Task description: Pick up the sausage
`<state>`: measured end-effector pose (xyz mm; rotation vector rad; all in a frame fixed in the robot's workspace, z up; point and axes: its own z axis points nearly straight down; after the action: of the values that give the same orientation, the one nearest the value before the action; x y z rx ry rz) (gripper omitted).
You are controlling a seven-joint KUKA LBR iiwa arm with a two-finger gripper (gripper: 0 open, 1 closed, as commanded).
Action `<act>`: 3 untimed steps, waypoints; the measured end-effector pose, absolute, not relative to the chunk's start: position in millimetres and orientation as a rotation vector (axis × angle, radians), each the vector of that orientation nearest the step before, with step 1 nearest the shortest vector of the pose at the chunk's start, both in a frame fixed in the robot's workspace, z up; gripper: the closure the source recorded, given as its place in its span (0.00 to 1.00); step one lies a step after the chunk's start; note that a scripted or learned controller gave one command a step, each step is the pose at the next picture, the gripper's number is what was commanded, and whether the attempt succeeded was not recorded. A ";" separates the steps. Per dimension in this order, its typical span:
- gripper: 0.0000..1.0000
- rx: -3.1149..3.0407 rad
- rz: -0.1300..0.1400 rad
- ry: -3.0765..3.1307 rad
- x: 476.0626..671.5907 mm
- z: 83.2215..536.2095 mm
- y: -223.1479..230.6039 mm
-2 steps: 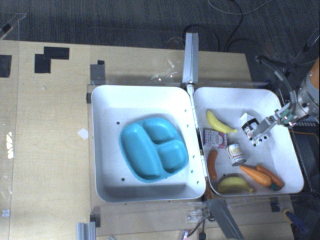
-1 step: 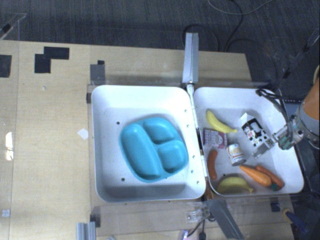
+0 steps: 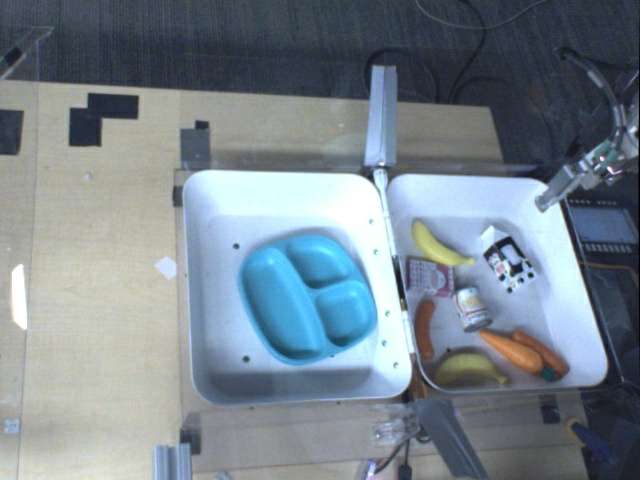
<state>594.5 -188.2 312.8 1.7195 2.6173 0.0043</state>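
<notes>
One reddish-brown sausage is lying lengthwise in the right-hand white bin, close against its left wall, with a small pink-labelled packet just above it and a yellow banana just below. A small jar is standing near its right side. Well apart, the grey gripper is hovering over the bin's upper right corner, holding nothing; its spread I cannot tell. Judging by this, the approach is only beginning: the arm needs to travel across and descend alongside the wall.
</notes>
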 end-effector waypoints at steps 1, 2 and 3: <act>0.00 1.813 0.002 2.561 491.6 235.5 -194.9; 0.00 2.022 0.004 2.395 623.8 237.9 -204.5; 0.00 2.120 0.006 2.308 624.9 311.1 -145.6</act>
<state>624.9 -145.6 311.1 2.1202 2.3081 0.0065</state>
